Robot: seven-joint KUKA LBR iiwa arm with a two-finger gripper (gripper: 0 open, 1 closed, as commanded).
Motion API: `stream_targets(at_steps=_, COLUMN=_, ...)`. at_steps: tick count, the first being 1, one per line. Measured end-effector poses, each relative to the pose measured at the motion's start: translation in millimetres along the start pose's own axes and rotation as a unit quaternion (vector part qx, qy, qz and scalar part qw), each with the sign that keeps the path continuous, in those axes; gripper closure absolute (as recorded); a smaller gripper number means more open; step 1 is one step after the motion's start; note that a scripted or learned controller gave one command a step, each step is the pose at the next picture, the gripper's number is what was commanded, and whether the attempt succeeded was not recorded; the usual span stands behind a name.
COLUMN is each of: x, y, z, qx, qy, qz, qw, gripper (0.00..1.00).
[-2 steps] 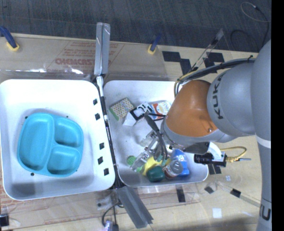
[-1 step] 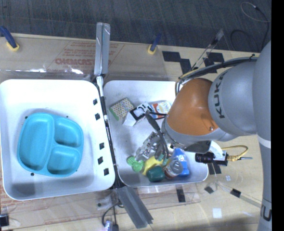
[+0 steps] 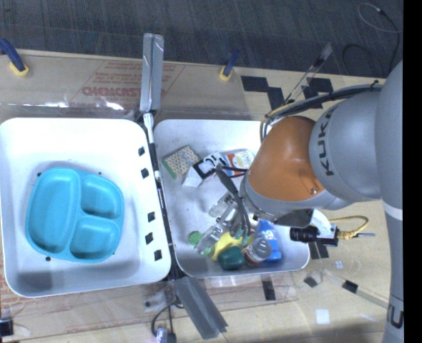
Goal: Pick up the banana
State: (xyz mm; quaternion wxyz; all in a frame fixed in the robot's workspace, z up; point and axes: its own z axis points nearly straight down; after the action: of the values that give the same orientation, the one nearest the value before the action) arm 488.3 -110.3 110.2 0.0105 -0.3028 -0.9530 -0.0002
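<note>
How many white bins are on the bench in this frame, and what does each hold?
2. The left bin holds a blue divided tray. The right bin holds a pile of small items, including something yellow, with the arm reaching in; more items may be hidden beneath it.

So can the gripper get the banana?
Probably yes. The gripper is right above the banana in the right bin, though a green thing and bottle crowd it.

— Which item is the banana?
— The yellow piece, banana (image 3: 229, 244), lying low in the right bin (image 3: 197, 263) near its front wall.
— Its pose?
— Mostly hidden among clutter; orientation cannot be told.
</note>
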Motion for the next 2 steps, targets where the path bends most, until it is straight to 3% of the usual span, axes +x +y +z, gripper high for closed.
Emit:
stream_targets(at_steps=1, x=-0.2, y=0.3, z=-6.7, qx=0.001, qy=0.002, qz=-0.002, qw=1.0000, gripper=1.00)
stream_targets(at_steps=2, x=-0.1, y=0.4, z=-6.7, qx=0.001, qy=0.002, qz=-0.002, qw=1.0000, gripper=0.00)
